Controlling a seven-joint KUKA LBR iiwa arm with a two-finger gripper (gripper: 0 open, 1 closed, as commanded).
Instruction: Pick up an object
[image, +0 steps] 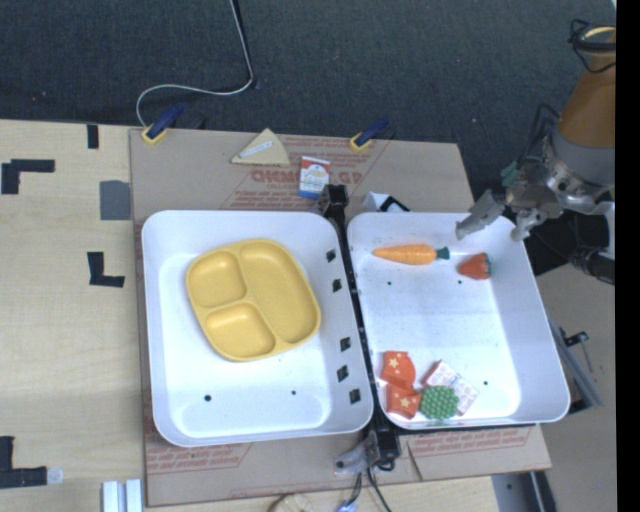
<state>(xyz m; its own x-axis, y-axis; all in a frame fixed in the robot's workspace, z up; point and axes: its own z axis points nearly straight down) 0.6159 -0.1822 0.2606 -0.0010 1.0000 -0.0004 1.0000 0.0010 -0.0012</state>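
Gripper sits over the far right corner of the right bin, fingers spread, nothing between them. Reads as the approach step: no object picked yet, no contact.

Near to far:
- Near edge of right bin: cluster of small items, touching or overlapping. Red-orange packet, green bumpy piece, small white speckled wrapper. Cluttered, poor first target.
- Left bin: yellow divided plate, three compartments, lying flat. Wide and low, awkward for a two-finger pinch.
- Far part of right bin: toy carrot lying on its side, green end toward the arm; toy strawberry just beside it, apart from it, near the right wall.
- Past the bins on the cardboard: small red-and-white carton, tan wedge.

Strawberry is the closest candidate, just below the fingertips in view. Judgement: next move needs fingers centred over it, then a straight descent with jaws kept wide. Wall proximity could block one finger; carrot has more clearance around it.
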